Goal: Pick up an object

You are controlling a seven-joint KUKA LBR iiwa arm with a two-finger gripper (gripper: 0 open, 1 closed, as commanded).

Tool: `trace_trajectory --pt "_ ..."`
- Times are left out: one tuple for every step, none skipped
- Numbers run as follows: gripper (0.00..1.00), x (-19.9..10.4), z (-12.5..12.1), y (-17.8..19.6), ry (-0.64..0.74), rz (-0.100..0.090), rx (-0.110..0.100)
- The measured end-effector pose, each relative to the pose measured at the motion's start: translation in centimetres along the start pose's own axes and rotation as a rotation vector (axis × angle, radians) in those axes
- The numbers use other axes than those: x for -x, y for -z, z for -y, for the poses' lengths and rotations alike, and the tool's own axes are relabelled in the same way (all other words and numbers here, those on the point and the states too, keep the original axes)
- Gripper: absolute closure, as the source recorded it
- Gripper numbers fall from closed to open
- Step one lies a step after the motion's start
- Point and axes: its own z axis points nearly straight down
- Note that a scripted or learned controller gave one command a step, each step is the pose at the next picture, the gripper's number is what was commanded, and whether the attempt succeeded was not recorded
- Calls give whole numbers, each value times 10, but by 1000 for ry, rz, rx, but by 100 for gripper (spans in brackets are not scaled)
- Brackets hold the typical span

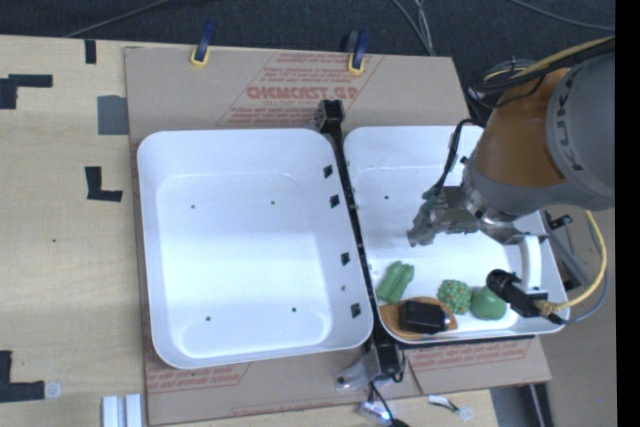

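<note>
Gripper (428,227) hung over the middle of the right bin (400,147), gripping nothing, and whether it was released or clenched I cannot tell. It seemed to be in the approach step, with nothing picked. The candidates lay toward five o'clock along the near wall: black object (423,317), light-green toy (395,280), dark-green piece (488,304), knobbly green ball (455,294); next it would need to drop onto one.

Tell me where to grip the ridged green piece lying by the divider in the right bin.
Judging by its pose, take the ridged green piece across its narrow middle, coming straight down. It lies slanted and apart from the cluster at the front wall, so both long sides look free. The gripper is just above-right of it.
</note>
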Motion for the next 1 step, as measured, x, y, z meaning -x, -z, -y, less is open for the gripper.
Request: trace_trajectory --pt "100 -4 3 43 0 0 -2"
